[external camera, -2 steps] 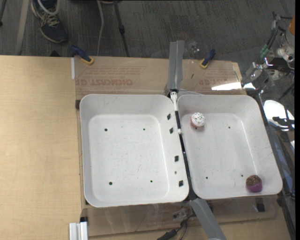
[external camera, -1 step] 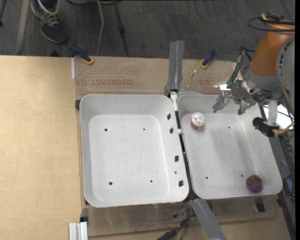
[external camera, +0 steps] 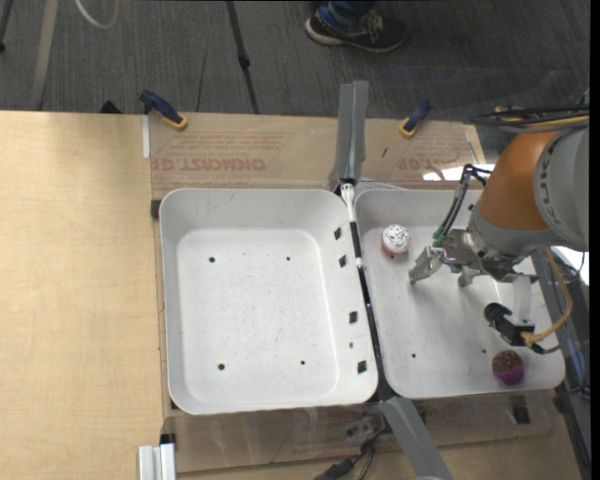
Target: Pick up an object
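Far to the left of the right bin point(external camera: 441, 342): pale wood bench top point(external camera: 75, 281), flat and bare.

Up and well left of the right bin: a blue clamp point(external camera: 161, 110) with an orange tip, biting the edge of a brown cardboard sheet point(external camera: 225, 150) with red letters on it.

Just left of the right bin, side by side with it: the left bin point(external camera: 253, 309), white and shallow, with a few small dark dots on its floor.

Between the right bin and the left one: a thin dark strip, and at its top end a grey bar point(external camera: 353, 131) sticking away from the bins.

Above the right bin, on the dark carpet: a blue shoe point(external camera: 356, 23).

Just above the right bin's top rim: a second clamp point(external camera: 413, 117), blue and orange.

Inside the right bin, near its top left corner: a small white ball point(external camera: 396, 238) with dots and a red underside, lying on the floor.

Inside the right bin, near the middle, just right of the ball and not touching it: the gripper point(external camera: 442, 272), fingers spread apart, tips over plain white floor.

Inside the right bin, near its bottom right corner, well apart from the gripper: a small purple thing point(external camera: 508, 367) with a brown top.

Over the right bin's right side: the arm point(external camera: 516, 183), grey with an orange band, reaching in.
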